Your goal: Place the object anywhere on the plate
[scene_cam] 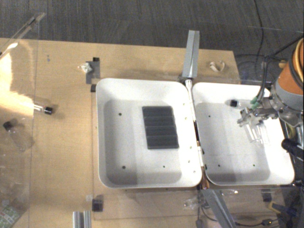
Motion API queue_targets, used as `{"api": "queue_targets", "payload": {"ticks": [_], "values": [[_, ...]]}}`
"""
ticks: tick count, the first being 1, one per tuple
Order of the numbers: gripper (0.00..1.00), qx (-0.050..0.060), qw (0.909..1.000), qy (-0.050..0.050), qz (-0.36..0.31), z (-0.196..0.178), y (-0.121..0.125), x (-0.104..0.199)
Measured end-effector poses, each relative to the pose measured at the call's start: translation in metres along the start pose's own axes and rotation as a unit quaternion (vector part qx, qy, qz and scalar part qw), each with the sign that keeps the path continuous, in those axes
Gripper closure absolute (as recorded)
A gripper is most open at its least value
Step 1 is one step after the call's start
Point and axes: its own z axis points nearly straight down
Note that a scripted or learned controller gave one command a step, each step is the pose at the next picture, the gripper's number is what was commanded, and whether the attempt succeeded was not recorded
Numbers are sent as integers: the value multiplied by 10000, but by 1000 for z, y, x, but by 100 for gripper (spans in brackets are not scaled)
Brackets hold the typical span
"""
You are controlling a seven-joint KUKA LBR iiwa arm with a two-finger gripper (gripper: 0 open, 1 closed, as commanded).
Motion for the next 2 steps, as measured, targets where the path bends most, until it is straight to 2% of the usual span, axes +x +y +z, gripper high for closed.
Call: {"api": "queue_targets", "payload": {"ticks": [1,2], "values": [[100,69,9997,19,246,-21,115,78],[100,61,9860,36,-1664,14,146,141]]}}
